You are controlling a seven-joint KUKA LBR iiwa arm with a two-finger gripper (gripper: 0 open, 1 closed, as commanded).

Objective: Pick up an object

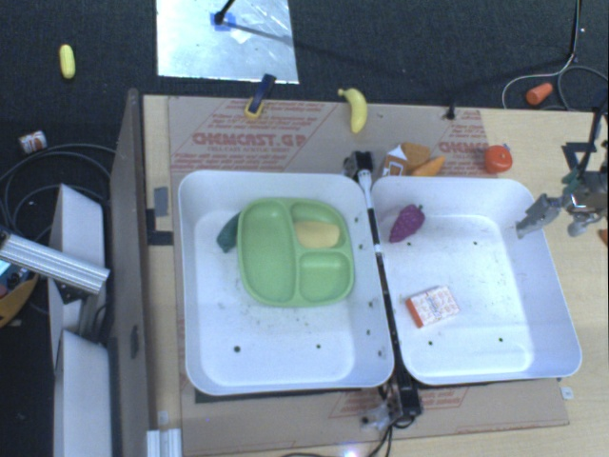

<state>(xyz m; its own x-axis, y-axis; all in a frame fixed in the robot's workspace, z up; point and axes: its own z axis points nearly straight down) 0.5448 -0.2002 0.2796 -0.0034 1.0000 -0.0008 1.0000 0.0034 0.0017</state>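
Gripper: the gripper (552, 209) sits at the 3 o'clock edge of the scene, over the right rim of the right bin (547, 284); whether it is spread or clenched I cannot tell from here, and nothing shows in its grasp.
Right bin: a purple grape bunch (407, 222) lies at its 11 o'clock corner; a small red-and-white packet (433, 306) lies near the middle, toward 6 o'clock. The print on the packet is too small to read.
Left bin: the left bin (214, 350) touches the right bin along a dark seam. A green divided plate (295, 253) fills its upper middle, with a pale yellow item (319, 231) in the plate's 1 o'clock compartment. A dark green thing (228, 232) pokes out from under the plate at 9 o'clock.
Board: a brown cardboard sheet (314, 131) under both bins carries red lettering that looks like "CHEMCAST", repeated; I can't vouch for every letter.
On the board, 12 o'clock of the bins: a banana (356, 109), an orange carrot (427, 167) beside a small carton (396, 165), and a red tomato (498, 158).
Floor: dark carpet with a shiny metal sheet (228, 27), a yellow object (67, 61) at 10 o'clock, and an orange item (539, 92) at 1 o'clock.
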